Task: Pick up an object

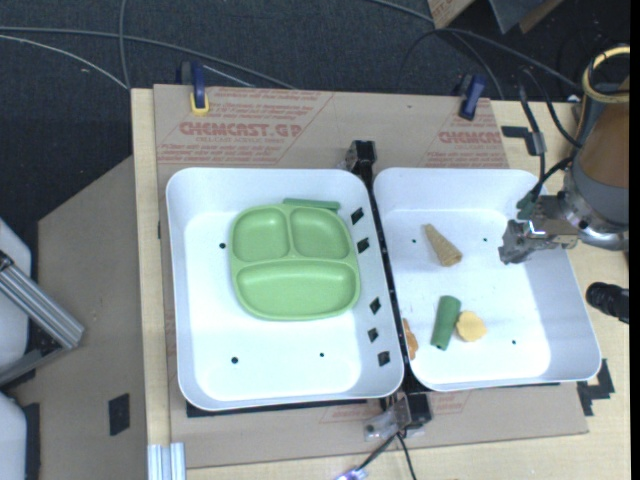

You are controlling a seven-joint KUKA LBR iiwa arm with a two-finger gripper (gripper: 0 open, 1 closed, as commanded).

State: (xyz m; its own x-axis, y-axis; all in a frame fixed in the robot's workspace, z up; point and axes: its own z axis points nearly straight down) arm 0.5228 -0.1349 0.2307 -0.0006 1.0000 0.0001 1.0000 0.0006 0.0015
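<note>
Lying left of the gripper, a tan cone; gripper state unclear.

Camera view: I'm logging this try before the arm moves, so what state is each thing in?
Green three-compartment plastic plate: flat in left bin, nothing on it.
Tan cone-shaped piece: lying in right bin, untouched.
Dark green cylinder: lying on its side, beside the yellow lump.
Small yellow lump: resting in right bin.
Pincer: over right bin, nothing visibly held.

The flat tan board-covered bench carries two shallow white plastic bins: the left bin touches the right bin.
</note>
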